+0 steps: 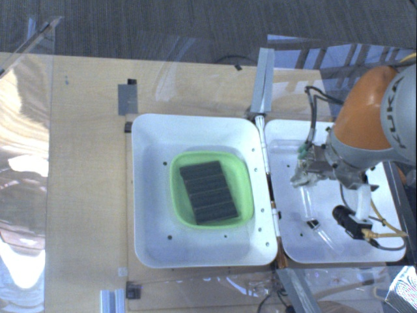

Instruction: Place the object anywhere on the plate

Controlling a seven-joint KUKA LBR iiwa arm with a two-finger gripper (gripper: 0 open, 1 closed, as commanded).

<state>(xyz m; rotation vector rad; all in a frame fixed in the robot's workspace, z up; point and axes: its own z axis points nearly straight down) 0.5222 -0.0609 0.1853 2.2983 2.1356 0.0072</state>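
Note:
A dark grey ridged block (208, 192) lies flat on the green plate (244, 191), which sits in the middle of the left white bin (150, 175). The block fills most of the plate's inside and is turned slightly off square. My gripper (305, 175) hangs over the left part of the right bin (287, 240), well away from the block and across the divide between the two bins. The grey arm with its orange band (368, 113) reaches in from the right above it.
A small dark bit (313, 224) rests on the right bin's floor below the gripper. A black connector with cables (352, 223) hangs off the wrist. A grey metal post (262, 83) stands behind the gap between the bins.

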